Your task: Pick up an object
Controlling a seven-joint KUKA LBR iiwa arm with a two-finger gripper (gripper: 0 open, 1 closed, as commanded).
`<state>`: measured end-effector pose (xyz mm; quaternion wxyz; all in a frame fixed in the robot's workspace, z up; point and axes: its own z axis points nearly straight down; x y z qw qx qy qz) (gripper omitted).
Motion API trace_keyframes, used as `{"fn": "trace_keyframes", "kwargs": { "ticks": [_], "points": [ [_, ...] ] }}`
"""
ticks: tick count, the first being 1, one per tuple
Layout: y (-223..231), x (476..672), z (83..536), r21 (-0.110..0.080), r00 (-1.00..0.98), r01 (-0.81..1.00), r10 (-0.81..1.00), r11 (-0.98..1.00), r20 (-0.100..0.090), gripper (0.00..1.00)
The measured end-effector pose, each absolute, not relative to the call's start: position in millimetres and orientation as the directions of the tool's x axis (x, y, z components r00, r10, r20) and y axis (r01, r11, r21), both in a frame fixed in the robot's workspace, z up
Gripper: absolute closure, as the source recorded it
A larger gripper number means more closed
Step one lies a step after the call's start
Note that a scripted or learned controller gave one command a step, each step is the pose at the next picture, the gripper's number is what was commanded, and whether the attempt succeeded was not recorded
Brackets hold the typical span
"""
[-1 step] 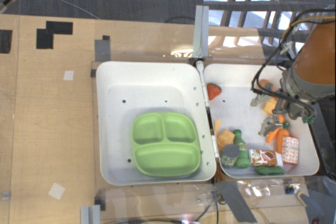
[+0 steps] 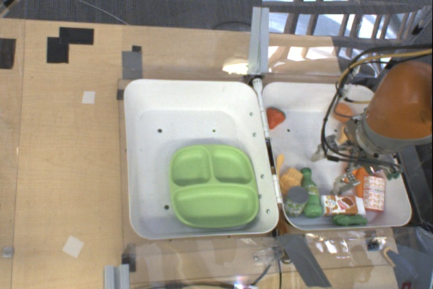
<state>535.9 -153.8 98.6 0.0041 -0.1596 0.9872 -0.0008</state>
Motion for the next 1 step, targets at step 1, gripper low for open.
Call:
{"fn": "trace_keyframes", "kwargs": {
  "ticks": [1],
  "points": [
    [-200.7, 598.6, 140.7, -0.008, -0.965, -0.26, -0.26, 0.966, -0.014, 0.0]
  ]
}}
